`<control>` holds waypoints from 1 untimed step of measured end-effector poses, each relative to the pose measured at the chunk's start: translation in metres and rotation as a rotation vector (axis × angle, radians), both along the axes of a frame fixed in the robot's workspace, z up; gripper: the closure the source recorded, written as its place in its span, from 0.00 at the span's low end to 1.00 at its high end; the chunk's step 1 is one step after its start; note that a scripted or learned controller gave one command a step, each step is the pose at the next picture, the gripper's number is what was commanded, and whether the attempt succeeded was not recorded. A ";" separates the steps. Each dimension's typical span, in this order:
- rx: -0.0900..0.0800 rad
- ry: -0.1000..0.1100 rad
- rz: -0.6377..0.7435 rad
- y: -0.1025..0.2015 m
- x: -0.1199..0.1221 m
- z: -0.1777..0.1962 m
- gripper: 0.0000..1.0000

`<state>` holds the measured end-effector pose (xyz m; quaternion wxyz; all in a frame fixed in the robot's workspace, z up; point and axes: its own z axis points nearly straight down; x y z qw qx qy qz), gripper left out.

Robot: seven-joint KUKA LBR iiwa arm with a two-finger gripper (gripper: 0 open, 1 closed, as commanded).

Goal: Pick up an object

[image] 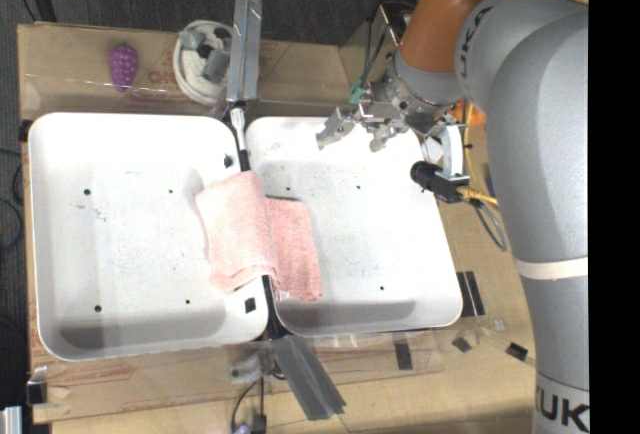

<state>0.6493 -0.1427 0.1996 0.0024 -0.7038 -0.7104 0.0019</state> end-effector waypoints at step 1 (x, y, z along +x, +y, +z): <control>0.001 -0.002 0.163 0.000 -0.003 -0.081 0.00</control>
